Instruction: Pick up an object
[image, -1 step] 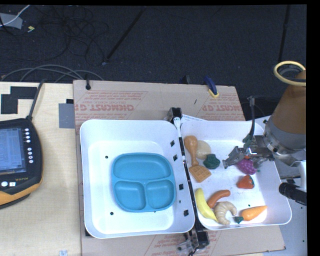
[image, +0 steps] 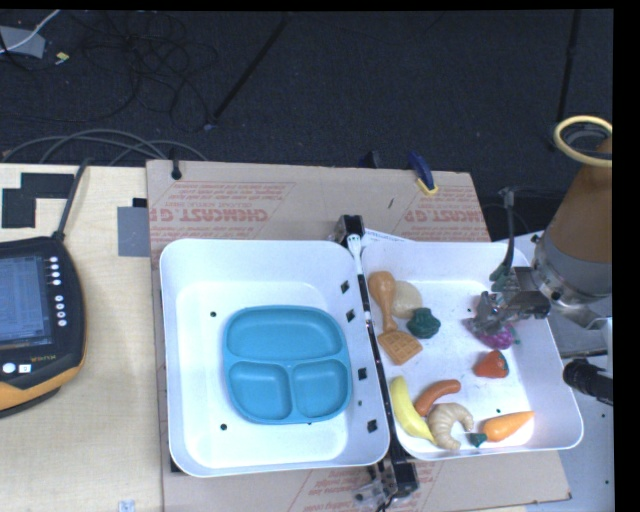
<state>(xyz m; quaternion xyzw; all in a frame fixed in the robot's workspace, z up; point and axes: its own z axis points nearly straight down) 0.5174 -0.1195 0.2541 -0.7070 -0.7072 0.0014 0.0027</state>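
My gripper (image: 494, 314) hangs low over the right side of the right bin (image: 560, 395), reaching in from the right. Directly below its tip lies a purple toy (image: 502, 339), partly covered by it; I cannot tell whether they touch. A red toy vegetable (image: 490, 365) sits just in front of the purple one. Further toy foods lie in this bin: an orange carrot (image: 506, 427), a yellow banana (image: 408, 409), a red sausage (image: 437, 395), a beige shrimp-like piece (image: 452, 421), a waffle (image: 400, 347), a green broccoli (image: 424, 323) and a drumstick (image: 382, 294).
The left bin (image: 190, 300) holds a blue divided plate (image: 285, 362). A black divider with clips (image: 362, 340) runs between the bins. A teach pendant (image: 35, 315) lies on the bench at far left. Cardboard (image: 300, 205) lies under both bins.
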